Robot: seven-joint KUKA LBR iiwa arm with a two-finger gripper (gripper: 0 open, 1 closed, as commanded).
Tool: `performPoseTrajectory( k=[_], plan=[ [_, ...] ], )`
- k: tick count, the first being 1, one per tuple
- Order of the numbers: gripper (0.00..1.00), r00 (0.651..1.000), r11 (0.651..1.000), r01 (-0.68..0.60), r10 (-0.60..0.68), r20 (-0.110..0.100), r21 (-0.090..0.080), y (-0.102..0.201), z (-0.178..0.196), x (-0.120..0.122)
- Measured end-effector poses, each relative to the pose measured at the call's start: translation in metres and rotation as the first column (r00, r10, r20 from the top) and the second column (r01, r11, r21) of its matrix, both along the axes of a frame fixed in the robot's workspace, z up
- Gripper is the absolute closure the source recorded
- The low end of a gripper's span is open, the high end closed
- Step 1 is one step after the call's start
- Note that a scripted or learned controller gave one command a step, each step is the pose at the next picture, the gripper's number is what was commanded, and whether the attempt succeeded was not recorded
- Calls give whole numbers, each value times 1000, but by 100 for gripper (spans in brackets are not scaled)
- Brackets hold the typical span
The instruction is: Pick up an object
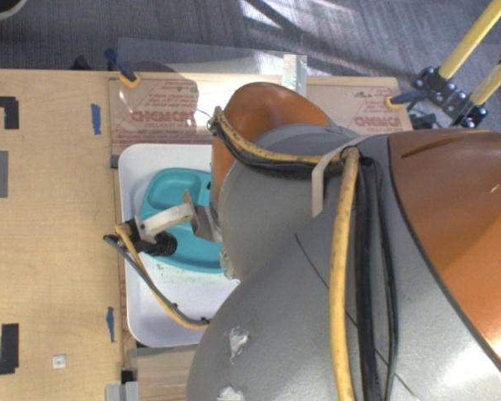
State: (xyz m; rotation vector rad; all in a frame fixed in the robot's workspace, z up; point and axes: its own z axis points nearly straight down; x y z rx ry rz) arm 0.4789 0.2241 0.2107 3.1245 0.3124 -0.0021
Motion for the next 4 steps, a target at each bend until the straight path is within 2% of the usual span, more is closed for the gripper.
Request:
performPoseTrajectory(
  k=[1,2,3,4],
  plan=[
    [100,793,793,-609,609,2,1,-12,85,49],
    [100,878,878,-479,479,-6,3,2,28,-1],
    [100,990,990,-140,140,0,1,0,10,3],
    [100,1000,1000,-1,1,1,2,0,-3,0]
  ],
)
